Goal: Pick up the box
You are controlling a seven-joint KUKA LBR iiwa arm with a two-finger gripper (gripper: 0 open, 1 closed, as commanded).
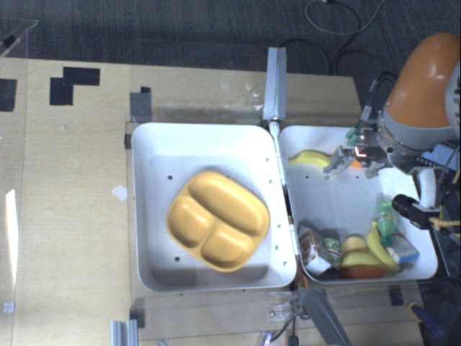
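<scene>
Camera view: gripper (344, 161) over right bin (335, 202), jaw state can't tell; box (400, 249) sits well below-right, so swing there w/ fingers spread before descending.

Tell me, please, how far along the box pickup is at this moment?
Nothing looks done yet: the box lies in the right bin's near corner, among the fruit. In hand: the gripper is over the bin's far end beside a banana, gripping nothing. Left: moving to the box, grasping and lifting it.
</scene>
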